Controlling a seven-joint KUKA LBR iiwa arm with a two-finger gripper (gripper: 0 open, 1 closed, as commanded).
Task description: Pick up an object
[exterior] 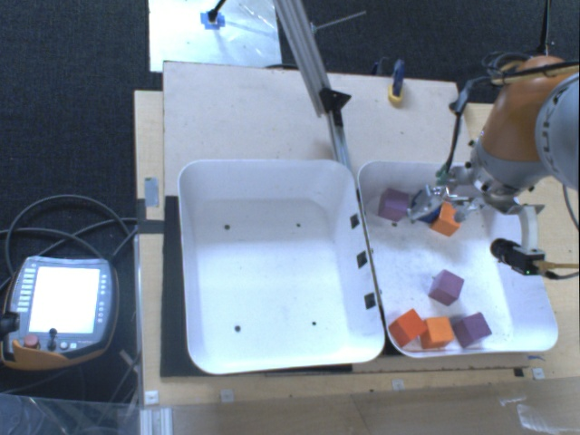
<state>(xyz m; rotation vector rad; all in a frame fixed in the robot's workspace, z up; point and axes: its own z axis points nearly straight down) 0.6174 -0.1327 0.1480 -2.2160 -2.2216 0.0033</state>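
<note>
Your grey metal two-finger gripper sits low at twelve o'clock in the right-hand white plastic bin, apparently clamping the small orange cube so it can lift clear.

I see six cubes in the right bin: a purple one and an orange one at the back, a purple one mid-bin, and an orange pair beside a purple one at the front.
</note>
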